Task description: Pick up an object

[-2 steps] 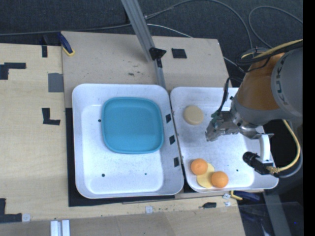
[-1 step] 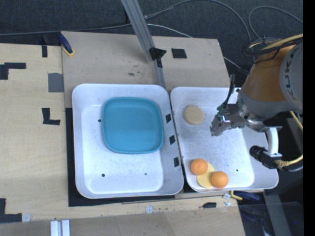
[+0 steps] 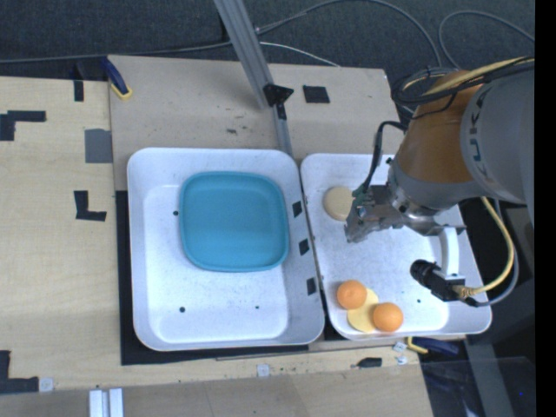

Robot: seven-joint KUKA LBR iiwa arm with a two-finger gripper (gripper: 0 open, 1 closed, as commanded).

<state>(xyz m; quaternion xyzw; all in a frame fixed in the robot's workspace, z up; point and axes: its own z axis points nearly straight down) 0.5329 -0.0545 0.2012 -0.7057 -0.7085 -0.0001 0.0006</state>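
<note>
**Evidently a glancing approach risked a miss**

Nearest the camera, two orange balls (image 3: 369, 306) and a yellow disc (image 3: 358, 318) lay in the right bin (image 3: 434, 320). Farther in, the gripper (image 3: 359, 225) hung just beside a beige ball (image 3: 338, 202); finger state could not be told. Any nudge would likely roll it away. The left bin (image 3: 156, 259) held a blue plate (image 3: 233, 221).

Place: a robotics lab or test cell.
Arm: a grey industrial robot arm (image 3: 486, 146) with an orange band, cables looped around it.
Worktop: bare plywood worktop (image 3: 52, 233) marked with dark tape patches.
Fixtures: two white bins (image 3: 143, 259) set side by side; a metal strut (image 3: 252, 55) rising at a slant.
Floor: dark carpet (image 3: 87, 11) crossed by loose cables.
</note>
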